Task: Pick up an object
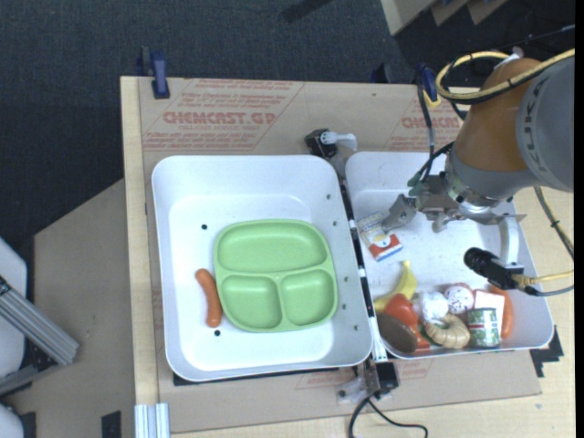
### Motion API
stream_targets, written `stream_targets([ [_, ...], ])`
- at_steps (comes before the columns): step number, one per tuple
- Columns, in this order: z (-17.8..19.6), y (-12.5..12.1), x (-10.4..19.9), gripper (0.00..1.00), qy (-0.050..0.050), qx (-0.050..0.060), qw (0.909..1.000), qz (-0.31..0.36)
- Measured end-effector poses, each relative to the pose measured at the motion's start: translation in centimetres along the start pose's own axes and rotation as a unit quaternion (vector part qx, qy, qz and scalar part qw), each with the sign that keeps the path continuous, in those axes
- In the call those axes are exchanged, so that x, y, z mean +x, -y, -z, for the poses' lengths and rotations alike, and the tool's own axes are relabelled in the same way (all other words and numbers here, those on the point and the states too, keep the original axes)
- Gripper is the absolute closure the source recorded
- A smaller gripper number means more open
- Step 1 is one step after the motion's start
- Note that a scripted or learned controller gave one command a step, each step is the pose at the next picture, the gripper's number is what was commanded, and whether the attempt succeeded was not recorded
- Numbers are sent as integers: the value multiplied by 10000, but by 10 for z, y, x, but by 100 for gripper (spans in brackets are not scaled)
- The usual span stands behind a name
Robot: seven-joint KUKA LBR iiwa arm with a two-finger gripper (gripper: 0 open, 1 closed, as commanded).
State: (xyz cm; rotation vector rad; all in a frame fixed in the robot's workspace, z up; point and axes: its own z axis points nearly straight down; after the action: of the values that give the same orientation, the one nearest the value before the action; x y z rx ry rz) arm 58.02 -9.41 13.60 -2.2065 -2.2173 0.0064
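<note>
1. Bench (228,117): brown board printed "CHEMCAST GP" in red, over dark carpet.
2. Left bin (173,272): green divided plate (274,274) at centre, sausage (210,297) just beside its left edge.
3. Right bin (379,176): toy foods (443,316) heaped along near edge; small red-and-white carton (384,245) near left wall.
4. Gripper (394,215): above the carton; whether jaws are apart or together cannot be told.

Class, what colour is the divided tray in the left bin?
Light green. The tray shows best in the camera view, looking down on it.
</note>
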Motion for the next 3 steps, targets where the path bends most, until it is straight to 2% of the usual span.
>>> stream_targets([
  [1, -50, -9, 0, 0, 1, -57, 10000, -22],
  [2, -35, -12, -1, 100, 15, -112, 9999, -18],
  [3, -50, -7, -30, 100, 41, -75, 10000, -35],
])
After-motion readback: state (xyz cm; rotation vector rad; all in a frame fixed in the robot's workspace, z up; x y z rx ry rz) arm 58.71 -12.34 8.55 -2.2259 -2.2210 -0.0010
